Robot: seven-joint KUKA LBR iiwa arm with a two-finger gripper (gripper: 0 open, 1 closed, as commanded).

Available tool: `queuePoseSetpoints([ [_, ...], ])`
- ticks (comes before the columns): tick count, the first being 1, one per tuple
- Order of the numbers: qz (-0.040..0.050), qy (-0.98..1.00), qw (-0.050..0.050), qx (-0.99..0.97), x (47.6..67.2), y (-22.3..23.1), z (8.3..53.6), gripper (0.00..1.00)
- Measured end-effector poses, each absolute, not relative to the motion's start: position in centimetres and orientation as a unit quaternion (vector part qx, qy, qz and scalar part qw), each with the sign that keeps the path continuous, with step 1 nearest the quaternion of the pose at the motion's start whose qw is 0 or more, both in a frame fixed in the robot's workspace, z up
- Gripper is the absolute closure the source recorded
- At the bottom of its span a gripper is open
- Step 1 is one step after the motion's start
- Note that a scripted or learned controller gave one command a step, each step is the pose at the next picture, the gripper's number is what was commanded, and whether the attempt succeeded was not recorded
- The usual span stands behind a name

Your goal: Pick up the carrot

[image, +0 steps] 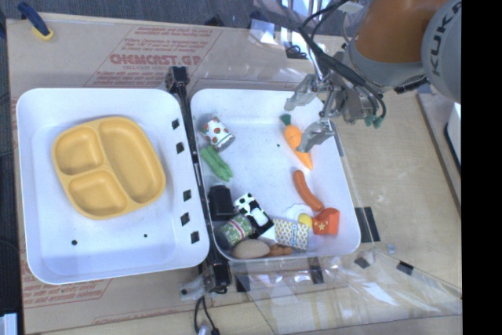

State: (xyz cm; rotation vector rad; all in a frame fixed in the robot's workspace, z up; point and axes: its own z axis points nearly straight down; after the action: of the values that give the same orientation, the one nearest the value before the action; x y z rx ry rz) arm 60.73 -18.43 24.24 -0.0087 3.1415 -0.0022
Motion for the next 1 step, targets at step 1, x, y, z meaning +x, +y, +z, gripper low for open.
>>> queuePoseSetpoints([
  [1,0.0021,1.000,-0.007,0.024,64.11,-20.63,10.95,0.00],
])
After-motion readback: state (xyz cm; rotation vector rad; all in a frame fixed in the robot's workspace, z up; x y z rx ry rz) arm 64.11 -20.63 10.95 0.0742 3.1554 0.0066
